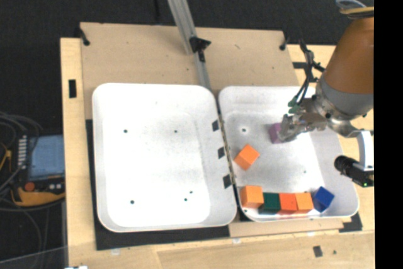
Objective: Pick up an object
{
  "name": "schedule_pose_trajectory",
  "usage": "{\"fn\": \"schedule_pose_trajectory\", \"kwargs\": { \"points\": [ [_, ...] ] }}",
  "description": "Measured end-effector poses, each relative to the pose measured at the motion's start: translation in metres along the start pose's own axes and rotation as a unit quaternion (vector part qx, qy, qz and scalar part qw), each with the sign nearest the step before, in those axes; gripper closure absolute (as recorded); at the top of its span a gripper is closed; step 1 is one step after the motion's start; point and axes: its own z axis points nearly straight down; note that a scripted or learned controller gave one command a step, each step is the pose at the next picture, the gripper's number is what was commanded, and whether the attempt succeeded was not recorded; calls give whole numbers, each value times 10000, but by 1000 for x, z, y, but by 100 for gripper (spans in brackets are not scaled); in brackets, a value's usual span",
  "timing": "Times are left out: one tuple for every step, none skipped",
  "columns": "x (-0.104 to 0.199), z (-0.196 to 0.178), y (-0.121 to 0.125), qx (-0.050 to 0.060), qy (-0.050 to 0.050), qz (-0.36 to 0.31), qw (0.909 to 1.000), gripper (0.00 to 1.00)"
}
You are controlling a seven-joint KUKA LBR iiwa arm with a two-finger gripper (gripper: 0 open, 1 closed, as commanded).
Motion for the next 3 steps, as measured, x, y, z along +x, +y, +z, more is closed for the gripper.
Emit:
{"fn": "schedule_pose_trajectory", "kwargs": {
  "points": [
    [51,14,10,13,5,1,10000,100],
    [99,23,11,12,5,1,10000,100],
    [144,25,25,0,6,-4,10000,100]
  ]
}}
